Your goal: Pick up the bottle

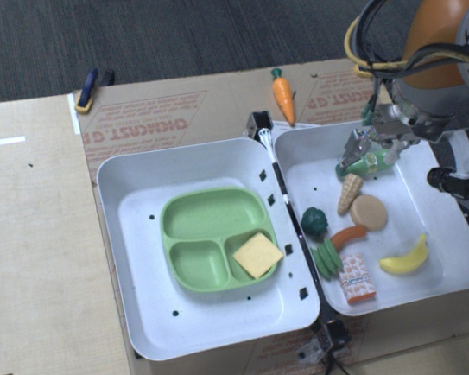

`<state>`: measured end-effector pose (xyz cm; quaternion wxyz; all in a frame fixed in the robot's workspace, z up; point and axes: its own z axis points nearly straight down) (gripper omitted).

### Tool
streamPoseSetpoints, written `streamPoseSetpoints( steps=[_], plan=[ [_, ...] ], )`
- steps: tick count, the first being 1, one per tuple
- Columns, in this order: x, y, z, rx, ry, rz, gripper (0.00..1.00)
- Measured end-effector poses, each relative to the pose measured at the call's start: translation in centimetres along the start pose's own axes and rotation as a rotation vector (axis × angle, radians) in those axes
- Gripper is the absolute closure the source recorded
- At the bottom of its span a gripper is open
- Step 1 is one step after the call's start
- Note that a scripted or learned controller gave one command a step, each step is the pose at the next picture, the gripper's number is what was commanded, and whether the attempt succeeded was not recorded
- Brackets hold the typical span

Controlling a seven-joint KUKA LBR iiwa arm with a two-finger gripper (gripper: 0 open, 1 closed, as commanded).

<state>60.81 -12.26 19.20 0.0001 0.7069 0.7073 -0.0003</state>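
Camera view, table [39, 281] of pale wood with a cardboard sheet [172, 117] under two white bins. Legible writing: red print on the cardboard above the left bin, upside down and mirrored, not clear enough to read in full; a second red print above the right bin, partly covered by the arm. Small carton [356, 277], red and white with printed label too small to read, lying at the right bin's front edge. Left bin [139, 310]: green three-part tray [200, 222], with a yellow block [257, 256] in its lower right compartment. Right bin [456, 267]: bottle [374, 160], green, lying tilted in the upper middle of the bin, directly under the gripper [367, 152]; whether the gripper's parts are apart or together on the bottle cannot be told. Just below the bottle: ice-cream cone [350, 192], round tan bun [369, 212], orange sausage-like piece [347, 236], dark green broccoli [314, 221], green pod [327, 257], banana [405, 256] toward the front right. Outside the bins: toy carrot [282, 96] on the cardboard above the divide; blue marker [86, 90] at the cardboard's upper left corner. Arm [442, 29], grey with orange band, enters from the right, cables looped over it.
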Motion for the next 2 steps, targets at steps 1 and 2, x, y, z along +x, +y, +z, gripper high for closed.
streamPoseSetpoints(
  steps=[1, 2],
  plan=[
    [0.0, 0.0, -1.0, 0.000, -0.001, -0.001, 1.00],
    [5.5, -10.5, 0.0, 0.002, 0.000, 0.269, 1.00]
  ],
)
